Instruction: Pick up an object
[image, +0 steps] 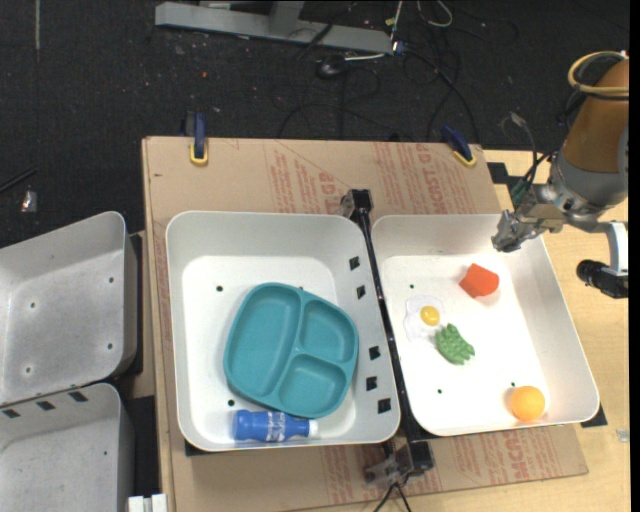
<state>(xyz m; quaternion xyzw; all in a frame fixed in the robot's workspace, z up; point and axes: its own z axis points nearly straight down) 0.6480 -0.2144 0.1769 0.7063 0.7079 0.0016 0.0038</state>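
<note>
The right bin holds a red block near its back, a fried-egg toy toward its left, a green leafy toy just below the egg, and an orange ball at the front right. My gripper hangs over the bin's back right rim, up and to the right of the red block, apart from it. Nothing shows between its fingers.
The left bin carries a teal divided plate and a blue bottle lying along its front wall. Grey trays lie at the far left. Clamps pin the cardboard at the back.
</note>
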